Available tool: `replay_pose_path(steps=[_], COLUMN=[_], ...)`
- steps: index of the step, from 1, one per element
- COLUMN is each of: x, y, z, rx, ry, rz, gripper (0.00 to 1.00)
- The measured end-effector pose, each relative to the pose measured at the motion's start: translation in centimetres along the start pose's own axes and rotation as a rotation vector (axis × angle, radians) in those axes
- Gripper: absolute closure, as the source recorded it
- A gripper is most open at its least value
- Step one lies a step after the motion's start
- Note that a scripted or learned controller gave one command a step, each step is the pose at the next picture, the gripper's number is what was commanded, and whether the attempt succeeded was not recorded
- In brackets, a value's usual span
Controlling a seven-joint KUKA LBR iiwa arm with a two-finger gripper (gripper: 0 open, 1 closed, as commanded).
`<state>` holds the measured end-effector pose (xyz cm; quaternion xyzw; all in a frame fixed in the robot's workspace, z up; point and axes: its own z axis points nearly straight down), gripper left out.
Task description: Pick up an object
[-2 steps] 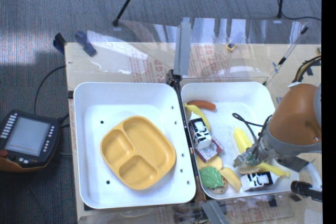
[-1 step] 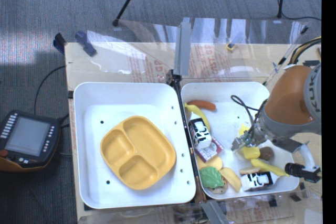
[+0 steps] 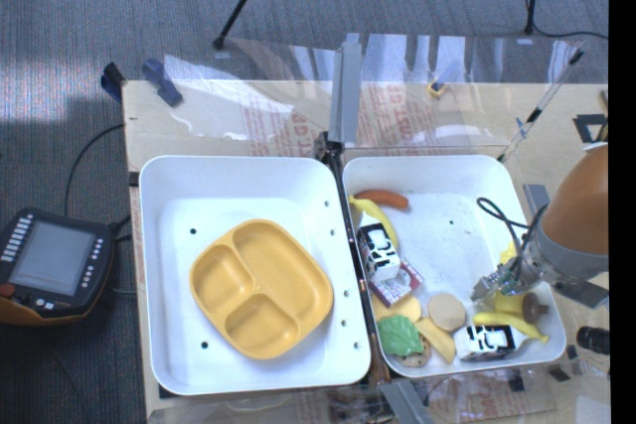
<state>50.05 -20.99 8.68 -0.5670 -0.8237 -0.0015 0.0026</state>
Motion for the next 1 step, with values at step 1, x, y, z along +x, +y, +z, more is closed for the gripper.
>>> replay_pose_path(steps=[1], x=[0.24], y=[7.34], z=[-6.23], rx=[-0.007], ry=[-0.008], rz=[0.038], gripper=[0.00])
